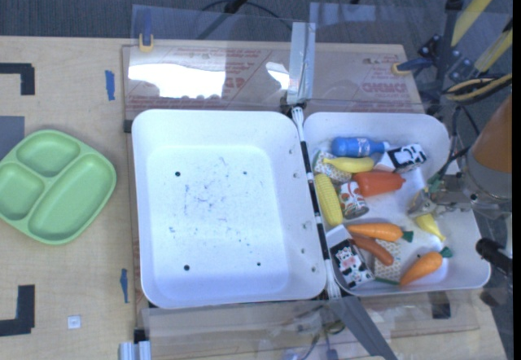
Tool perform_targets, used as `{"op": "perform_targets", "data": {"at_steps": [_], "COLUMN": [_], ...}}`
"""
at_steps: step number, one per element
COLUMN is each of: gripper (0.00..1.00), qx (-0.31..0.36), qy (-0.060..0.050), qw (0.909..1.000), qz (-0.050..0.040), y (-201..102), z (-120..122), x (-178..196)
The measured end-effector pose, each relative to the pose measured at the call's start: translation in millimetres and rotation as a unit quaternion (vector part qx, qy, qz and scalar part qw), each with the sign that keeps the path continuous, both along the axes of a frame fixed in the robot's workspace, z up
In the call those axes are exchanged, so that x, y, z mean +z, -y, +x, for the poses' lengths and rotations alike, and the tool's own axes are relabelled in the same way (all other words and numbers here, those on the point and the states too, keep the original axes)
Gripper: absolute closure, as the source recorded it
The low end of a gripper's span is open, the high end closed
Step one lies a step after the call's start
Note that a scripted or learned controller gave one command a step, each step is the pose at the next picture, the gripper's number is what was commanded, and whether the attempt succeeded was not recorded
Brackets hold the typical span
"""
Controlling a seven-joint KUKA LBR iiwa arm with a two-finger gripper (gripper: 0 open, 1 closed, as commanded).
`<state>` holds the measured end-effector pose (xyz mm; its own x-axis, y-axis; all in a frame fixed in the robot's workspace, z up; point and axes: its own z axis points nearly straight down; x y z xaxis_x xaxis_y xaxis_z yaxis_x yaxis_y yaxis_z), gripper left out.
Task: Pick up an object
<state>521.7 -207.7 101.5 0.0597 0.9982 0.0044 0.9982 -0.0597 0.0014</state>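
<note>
The right bin point(456, 269) holds several toy foods. A blue bottle point(356, 146) lies at the back with a yellow banana point(352, 164) just in front of it. A black-and-white item point(406, 156) lies to their right. An orange-red pepper point(378, 182), a corn cob point(328, 198) and a small can point(352, 199) fill the middle. Toward the front lie a carrot point(376, 230), a cow-print carton point(349, 262) and a second carrot point(423, 266). My gripper point(426, 201) hangs low over the bin's right side, just above a small yellow piece point(429, 226).
The left bin point(163, 147) has blue scribble marks on its floor. A green divided plate point(54, 184) sits on the bench at far left. Clear plastic walls stand behind both bins. The grey arm with its orange band point(493, 142) comes in from the right edge.
</note>
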Motion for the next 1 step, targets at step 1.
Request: {"op": "perform_targets", "data": {"at_steps": [1], "gripper": [1.00], "qx": [0.075], "qy": [0.000], "qw": [0.9972], "qz": [-0.0025], "y": [-45.4], "z": [65.7], "x": [87.2]}}
